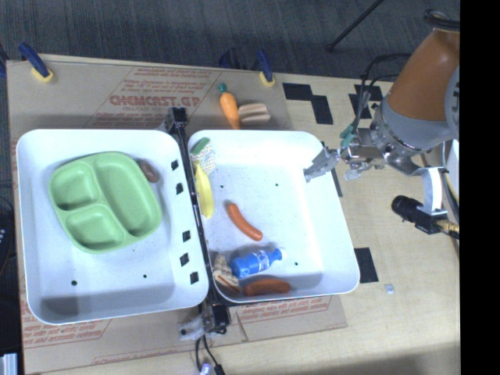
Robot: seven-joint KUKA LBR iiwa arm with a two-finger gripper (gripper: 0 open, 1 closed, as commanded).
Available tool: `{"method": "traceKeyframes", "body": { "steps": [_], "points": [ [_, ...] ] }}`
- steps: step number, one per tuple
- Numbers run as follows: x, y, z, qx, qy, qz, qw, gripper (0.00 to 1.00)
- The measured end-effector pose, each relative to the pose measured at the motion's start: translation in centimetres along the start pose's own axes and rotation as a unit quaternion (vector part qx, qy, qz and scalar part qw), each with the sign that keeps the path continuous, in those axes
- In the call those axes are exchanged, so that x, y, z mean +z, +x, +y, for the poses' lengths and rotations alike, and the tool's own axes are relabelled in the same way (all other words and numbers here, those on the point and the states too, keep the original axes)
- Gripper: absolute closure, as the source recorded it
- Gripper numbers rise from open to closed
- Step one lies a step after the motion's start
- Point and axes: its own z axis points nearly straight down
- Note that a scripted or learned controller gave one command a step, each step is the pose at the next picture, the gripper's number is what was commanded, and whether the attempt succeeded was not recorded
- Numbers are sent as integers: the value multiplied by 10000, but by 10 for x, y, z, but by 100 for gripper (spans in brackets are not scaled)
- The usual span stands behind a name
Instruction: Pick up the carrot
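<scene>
Claw (pixel 319 166) sits at the right rim of the right bin (pixel 332 233); we cannot tell how it is set, and we see nothing in its grip. Inside that bin we note a sausage (pixel 244 220), a yellow banana (pixel 204 191) and a blue bottle (pixel 255 262). Carrot (pixel 229 108) lies on the table (pixel 406 303) beyond the bins, just beside a hot dog bun (pixel 254 115). Left bin (pixel 31 233) carries a green divided plate (pixel 105 201).
</scene>
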Motion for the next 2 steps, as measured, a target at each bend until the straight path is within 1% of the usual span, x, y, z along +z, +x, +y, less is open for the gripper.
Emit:
{"method": "traceKeyframes", "body": {
  "steps": [1, 2],
  "points": [
    [129, -11, -30, 1096, 9, 7, 9940, 0],
    [188, 74, -15, -156, 10, 10, 9999, 0]
  ]
}}
